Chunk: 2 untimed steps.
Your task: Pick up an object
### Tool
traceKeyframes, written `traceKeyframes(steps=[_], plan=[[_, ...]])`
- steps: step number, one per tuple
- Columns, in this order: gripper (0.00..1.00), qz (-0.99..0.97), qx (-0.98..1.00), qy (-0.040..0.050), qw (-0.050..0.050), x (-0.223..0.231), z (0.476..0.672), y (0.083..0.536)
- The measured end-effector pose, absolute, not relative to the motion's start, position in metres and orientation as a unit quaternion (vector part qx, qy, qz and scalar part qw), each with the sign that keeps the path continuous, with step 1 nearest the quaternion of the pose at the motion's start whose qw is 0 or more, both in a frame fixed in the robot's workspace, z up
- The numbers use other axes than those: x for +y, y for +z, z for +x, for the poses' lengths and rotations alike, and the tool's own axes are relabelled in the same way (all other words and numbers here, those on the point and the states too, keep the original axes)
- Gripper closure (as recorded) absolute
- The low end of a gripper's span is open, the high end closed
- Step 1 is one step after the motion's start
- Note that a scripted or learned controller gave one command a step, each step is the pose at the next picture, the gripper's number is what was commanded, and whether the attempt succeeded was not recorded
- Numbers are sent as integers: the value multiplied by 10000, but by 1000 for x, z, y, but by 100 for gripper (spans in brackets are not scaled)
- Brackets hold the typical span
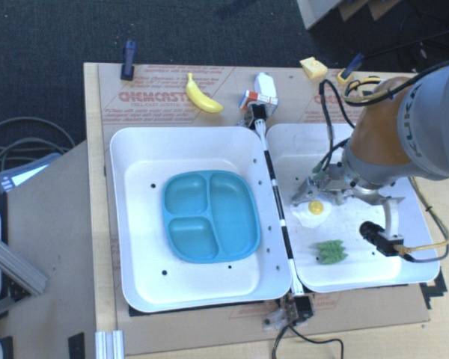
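Camera view — fried egg [312,211] just beside gripper [308,194]

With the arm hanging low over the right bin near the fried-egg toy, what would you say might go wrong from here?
1. The flat white-and-yellow fried-egg toy lies low on the floor of the right white bin, so the gripper may slide off it.
2. The toy sits close to the divider between the bins, so a closing finger might strike it.
3. The small green leafy toy lies nearby and could be nudged.
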State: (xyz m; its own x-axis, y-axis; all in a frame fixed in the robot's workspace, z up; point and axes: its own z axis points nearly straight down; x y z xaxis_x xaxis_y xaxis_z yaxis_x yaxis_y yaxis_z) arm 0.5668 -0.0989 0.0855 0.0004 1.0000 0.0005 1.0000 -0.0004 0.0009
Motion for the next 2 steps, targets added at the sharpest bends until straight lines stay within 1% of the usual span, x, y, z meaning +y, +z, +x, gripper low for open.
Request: traceKeyframes(steps=[1, 2], plan=[[100, 7075, 7067, 19, 20, -99, 568, 96], [0, 7075, 7067, 18, 18, -99, 568, 96]])
